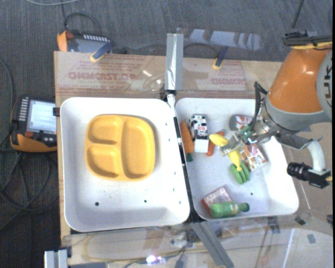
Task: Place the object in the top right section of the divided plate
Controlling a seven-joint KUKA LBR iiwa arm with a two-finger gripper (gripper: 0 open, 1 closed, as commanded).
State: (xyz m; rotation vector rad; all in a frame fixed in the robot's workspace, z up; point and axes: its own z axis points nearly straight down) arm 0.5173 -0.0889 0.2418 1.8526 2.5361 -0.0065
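Object not named by task; best guess is one of the small toys in the right bin (pixel 279 200) under the gripper (pixel 247 135), likely the yellow piece (pixel 235 156) or the yellow-orange one (pixel 219 140) just beside the gripper tip. Nothing visibly between the fingers, and whether the jaws are wide or closed, cannot tell: tip is lost in clutter. Arm (pixel 298 85) reaches in from the right, low over the pile.

Plate (pixel 121 147), yellow, three sections, sits in the left bin (pixel 78 205), well apart from the toys. Target section is the tall one on the plate's right, upper part.

Handling, judged: toys look like light hollow plastic, stiff, smooth, so slippery and prone to squirt out of a pinch. Yellow piece touches the green piece (pixel 240 175) and the printed packet (pixel 255 158); crowding risks a double grab. Take it across its narrow width, mid-body. Also in the bin: green bottle (pixel 229 209), red box (pixel 216 196), black-white toy (pixel 199 125), orange stick (pixel 186 137).
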